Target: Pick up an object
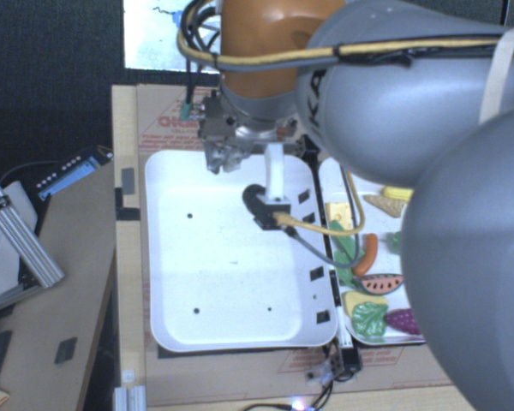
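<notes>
Cardboard sheeting is lying flat under two shallow white plastic bins. Smooth and glossy, the left bin (214, 315) is showing bare floor. Over its far edge, the grey arm's gripper (224, 157) is hanging; whether it is open cannot be told. Beside it, the right bin (351, 336) is holding toy food: a watermelon slice (381, 283), a corn cob (387, 201), a leafy green piece (368, 318).

1 fixed camera above bench (128, 255), angled down, 2 bins (223, 264).
</notes>
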{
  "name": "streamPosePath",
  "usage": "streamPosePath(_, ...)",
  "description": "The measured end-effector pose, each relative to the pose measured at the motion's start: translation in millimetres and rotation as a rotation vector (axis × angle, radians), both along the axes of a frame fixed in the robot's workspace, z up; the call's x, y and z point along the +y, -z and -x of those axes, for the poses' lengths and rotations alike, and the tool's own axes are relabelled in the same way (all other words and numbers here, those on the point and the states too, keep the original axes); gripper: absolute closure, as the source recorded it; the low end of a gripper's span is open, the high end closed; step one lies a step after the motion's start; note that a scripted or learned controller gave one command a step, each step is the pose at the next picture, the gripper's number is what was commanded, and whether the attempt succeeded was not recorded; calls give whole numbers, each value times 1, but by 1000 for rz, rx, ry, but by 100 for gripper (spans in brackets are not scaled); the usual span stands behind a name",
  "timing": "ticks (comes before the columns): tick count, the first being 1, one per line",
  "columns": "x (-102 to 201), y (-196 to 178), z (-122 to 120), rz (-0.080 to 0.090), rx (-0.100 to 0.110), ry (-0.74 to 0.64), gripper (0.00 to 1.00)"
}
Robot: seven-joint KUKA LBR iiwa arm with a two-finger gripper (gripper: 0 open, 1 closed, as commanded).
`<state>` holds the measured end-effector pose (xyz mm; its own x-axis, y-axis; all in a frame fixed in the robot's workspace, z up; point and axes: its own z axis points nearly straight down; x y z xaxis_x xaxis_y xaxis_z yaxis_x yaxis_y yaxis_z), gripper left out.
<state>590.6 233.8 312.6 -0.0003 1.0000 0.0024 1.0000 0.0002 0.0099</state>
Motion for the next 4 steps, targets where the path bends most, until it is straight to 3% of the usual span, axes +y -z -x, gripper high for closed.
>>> streamPosePath(1, 2, -29, 91, 0, 12, -7, 100)
streamPosePath(2, -77, -1, 104, 5, 11, 6, 100)
streamPosePath(3, -27, -184, 104, -8, -9, -9, 100)
streamPosePath(4, 2, -225, 104, -1, 4, -6, 100)
